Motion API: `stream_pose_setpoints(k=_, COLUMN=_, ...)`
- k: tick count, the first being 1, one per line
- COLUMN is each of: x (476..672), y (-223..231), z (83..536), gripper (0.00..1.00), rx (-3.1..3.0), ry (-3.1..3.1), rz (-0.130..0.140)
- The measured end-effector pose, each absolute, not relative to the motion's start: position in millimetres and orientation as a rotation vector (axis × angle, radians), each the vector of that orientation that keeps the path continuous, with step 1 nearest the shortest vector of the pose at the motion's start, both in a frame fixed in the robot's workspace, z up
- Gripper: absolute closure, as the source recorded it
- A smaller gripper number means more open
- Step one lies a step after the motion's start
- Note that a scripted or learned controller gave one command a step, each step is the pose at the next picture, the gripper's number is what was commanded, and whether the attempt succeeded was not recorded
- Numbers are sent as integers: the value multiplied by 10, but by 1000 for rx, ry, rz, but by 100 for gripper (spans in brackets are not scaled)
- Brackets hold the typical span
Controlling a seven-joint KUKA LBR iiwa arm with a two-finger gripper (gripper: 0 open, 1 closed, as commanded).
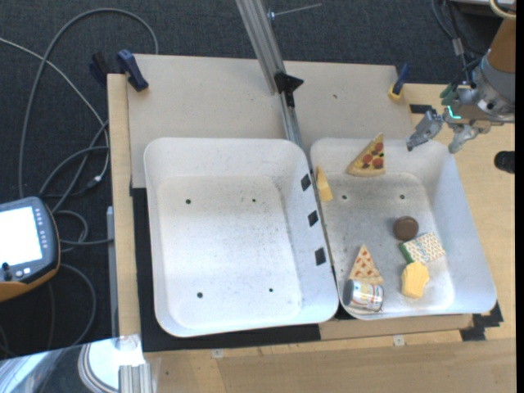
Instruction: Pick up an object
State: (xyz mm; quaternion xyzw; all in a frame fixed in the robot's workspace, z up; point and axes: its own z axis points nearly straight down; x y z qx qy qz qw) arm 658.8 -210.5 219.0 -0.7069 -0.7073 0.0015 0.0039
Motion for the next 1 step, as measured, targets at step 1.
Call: stream_pose_setpoints(k=1, x=6593, y=-2103, z=2223, gripper=0, rx=-2216, ry=-2221, rz=4)
